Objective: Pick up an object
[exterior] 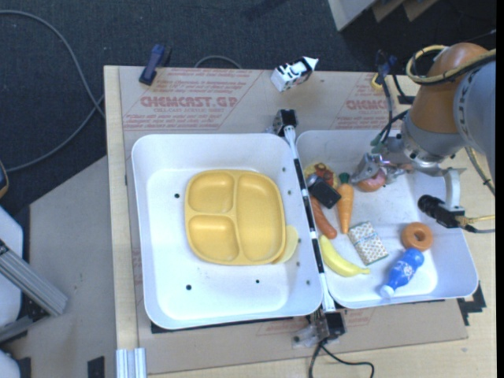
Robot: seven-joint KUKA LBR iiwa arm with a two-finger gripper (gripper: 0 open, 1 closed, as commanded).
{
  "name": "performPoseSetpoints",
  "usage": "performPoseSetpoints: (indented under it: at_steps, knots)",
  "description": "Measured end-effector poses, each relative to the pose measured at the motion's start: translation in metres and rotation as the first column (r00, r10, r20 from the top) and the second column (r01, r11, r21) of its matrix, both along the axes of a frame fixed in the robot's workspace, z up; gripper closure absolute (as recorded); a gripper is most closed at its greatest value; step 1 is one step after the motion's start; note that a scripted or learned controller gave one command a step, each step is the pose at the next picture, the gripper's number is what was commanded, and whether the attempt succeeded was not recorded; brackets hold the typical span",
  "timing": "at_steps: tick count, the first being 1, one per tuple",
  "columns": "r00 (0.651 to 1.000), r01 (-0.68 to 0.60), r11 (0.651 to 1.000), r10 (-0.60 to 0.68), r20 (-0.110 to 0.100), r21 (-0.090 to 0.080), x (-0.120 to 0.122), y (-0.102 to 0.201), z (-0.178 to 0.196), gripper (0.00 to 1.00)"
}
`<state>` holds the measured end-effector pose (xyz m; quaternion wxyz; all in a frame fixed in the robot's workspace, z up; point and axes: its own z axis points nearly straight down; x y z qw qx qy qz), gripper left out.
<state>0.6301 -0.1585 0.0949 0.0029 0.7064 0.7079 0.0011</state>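
Arm in from right, gripper point(370, 173) low in the right bin point(453, 278), upper part. Can't tell the gripper's state: the tip is blurred against a reddish object point(372, 183) right at it, and it's unclear if they touch.

Right bin contents: carrot point(345, 206) just left of the gripper, black item point(323, 190) and red-orange piece point(323, 218) by the divider, banana point(340, 260), speckled block point(367, 242), donut point(416, 235), blue bottle point(402, 272).

Left bin point(157, 282): yellow sectioned plate point(235, 216), flat.

Carrot point(345, 206) and banana point(341, 260) crowd right bin's point(450, 278) left.
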Motion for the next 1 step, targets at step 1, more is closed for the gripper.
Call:
performPoseSetpoints:
  at_steps: [1]
  knots:
    - [1.000,0.000,1.000,0.000,-0.003,0.004,0.0100,0.0982,0.0908,1.00]
